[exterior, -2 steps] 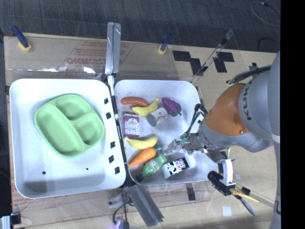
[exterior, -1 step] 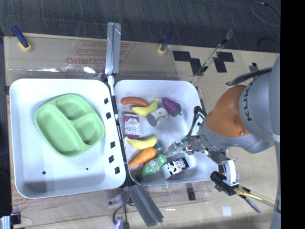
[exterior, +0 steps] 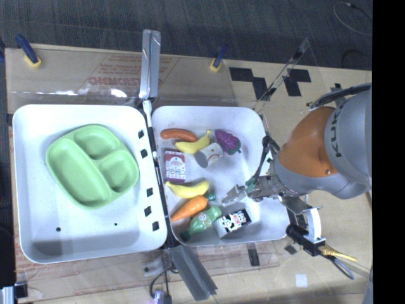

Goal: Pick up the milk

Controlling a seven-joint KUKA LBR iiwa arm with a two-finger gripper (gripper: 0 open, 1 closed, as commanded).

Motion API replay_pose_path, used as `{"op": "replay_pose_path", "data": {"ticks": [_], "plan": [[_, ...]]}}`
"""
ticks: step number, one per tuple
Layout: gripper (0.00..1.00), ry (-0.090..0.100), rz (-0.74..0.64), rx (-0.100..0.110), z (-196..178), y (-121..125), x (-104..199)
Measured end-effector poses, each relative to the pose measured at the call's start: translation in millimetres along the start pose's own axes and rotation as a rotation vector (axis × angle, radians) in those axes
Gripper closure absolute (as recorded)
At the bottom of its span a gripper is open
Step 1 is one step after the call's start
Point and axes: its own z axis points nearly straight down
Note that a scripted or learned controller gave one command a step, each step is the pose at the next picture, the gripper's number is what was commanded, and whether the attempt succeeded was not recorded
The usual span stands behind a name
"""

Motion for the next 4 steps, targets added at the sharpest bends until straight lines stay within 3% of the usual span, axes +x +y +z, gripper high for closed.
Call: {"op": "replay_pose_path", "data": {"ticks": [1, 2, 3, 4], "plan": [[0.0, 0.001, 0.005, 0.002, 25, 1, 16], [0.0, 0.0, -0.047, 0.001, -2, -1, -9], [0.0, 0.002, 0.172, 0.003, 25, -1, -9], [0.0, 0.001, 0.181, 0.003, 12, 1, 9]]}}
